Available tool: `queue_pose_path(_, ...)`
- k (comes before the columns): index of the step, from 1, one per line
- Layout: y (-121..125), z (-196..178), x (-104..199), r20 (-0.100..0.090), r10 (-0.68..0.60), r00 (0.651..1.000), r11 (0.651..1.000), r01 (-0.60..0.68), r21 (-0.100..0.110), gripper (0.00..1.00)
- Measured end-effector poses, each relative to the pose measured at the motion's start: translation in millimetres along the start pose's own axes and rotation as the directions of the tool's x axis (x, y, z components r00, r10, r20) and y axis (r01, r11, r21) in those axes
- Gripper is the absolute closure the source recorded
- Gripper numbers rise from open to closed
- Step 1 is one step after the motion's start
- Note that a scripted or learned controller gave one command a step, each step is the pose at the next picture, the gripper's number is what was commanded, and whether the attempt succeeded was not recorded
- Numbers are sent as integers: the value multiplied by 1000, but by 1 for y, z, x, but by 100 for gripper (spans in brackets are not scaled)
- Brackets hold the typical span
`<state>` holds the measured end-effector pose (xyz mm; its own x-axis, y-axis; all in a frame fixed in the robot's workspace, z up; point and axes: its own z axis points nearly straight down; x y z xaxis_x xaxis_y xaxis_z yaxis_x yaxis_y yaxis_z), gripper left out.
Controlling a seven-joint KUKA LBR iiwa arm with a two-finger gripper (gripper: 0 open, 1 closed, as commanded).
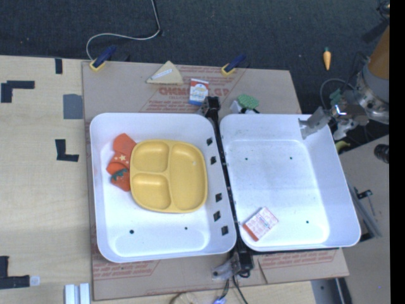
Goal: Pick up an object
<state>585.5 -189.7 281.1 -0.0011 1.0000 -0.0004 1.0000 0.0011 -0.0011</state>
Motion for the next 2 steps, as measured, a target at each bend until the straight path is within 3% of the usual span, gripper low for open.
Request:
queue_pose_path(1, -37, 194, 20, -1, 0, 1000, 1000, 0, -3, 0)
queue_pose_path(2, 52, 195, 45, 1, -2, 1000, 1000, 2, -7, 0)
